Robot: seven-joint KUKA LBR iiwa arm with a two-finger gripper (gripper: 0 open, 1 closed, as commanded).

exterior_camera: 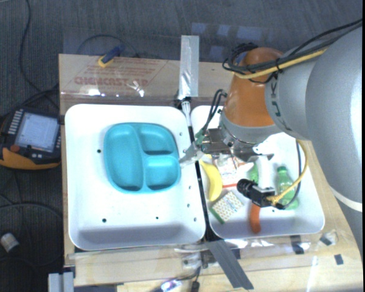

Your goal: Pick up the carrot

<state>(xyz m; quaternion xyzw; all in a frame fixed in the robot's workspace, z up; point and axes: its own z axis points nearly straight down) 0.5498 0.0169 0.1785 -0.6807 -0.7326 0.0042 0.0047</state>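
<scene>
Carrot [254, 218] lies near the right bin's [304, 227] front edge, gripper [228, 157] above, grip state unclear.

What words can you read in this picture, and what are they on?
Red lettering on the cardboard sheet behind the bins: too faint to read.
Print on the small packet in the right bin: too small to read.
Screen of the handheld controller at left: blurred, unreadable.
</scene>
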